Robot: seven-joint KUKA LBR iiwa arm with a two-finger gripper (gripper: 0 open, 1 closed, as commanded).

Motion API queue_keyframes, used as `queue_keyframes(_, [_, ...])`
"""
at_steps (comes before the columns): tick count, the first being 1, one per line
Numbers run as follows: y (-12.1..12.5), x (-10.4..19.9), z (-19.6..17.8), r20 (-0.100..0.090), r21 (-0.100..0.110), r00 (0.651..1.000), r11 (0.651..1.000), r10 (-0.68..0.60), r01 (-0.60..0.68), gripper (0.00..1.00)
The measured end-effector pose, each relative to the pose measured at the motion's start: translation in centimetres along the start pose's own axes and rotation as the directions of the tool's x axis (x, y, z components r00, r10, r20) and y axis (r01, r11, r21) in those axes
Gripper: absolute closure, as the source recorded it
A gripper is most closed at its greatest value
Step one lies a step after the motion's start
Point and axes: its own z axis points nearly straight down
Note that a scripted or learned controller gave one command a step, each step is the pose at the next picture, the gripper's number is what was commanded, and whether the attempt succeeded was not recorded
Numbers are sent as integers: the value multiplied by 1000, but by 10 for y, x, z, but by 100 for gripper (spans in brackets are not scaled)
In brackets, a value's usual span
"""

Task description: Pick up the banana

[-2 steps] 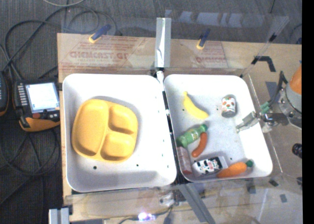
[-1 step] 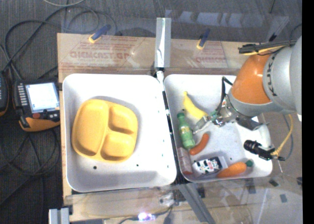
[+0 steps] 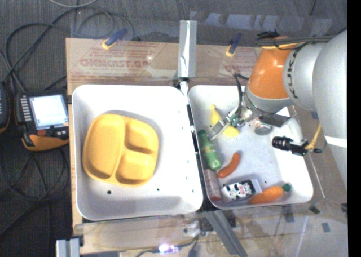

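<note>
The yellow banana (image 3: 216, 115) lies in the upper left part of the right bin (image 3: 293, 168). It runs from near the bin's left wall down to the right, and a second yellow patch shows just below the gripper. My gripper (image 3: 227, 125) is down in the bin, lying across the banana's middle and hiding that part. The grey arm with its orange band (image 3: 271, 78) reaches in from the upper right.
A green bottle (image 3: 210, 152) lies along the right bin's left wall, just below the banana. A red-orange sausage (image 3: 229, 164), a black-and-white packet (image 3: 239, 189) and a carrot (image 3: 269, 194) lie nearer the front. The left bin (image 3: 90, 199) holds a yellow divided plate (image 3: 120, 149).
</note>
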Motion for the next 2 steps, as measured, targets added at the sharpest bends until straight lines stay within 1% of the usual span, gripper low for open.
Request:
queue_keyframes(1, [0,1,-7,-6,1,1000,1000,1,-1,100])
queue_keyframes(2, [56,4,-87,-18,20,1000,1000,13,-13,100])
